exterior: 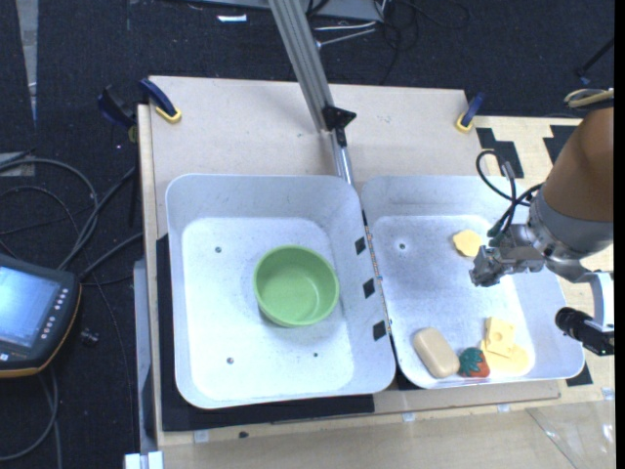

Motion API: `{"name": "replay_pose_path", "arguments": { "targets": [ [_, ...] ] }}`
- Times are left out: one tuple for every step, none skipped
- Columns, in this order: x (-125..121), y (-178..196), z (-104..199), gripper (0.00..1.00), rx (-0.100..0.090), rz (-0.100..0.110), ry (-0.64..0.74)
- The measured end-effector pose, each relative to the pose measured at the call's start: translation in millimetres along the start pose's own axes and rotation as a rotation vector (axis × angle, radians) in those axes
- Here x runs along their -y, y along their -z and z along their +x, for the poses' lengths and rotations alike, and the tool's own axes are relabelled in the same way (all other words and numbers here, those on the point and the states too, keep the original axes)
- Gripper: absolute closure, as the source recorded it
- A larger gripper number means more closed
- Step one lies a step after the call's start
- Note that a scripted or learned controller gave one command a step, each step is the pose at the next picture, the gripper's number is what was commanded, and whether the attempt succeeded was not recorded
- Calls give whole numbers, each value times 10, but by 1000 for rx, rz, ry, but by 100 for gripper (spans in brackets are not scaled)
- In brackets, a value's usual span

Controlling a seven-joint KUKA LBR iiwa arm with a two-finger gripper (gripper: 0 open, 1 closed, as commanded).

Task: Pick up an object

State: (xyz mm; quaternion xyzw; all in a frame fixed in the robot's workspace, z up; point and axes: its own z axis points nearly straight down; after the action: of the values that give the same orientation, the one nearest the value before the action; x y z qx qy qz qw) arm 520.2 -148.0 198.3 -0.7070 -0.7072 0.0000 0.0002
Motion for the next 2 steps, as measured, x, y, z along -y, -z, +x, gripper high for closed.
{"name": "replay_pose_path", "arguments": {
  "targets": [
    [0, 0, 0, 0, 0, 0, 0],
    [81, -490, 67, 0, -1, 4, 0]
  ]
}}
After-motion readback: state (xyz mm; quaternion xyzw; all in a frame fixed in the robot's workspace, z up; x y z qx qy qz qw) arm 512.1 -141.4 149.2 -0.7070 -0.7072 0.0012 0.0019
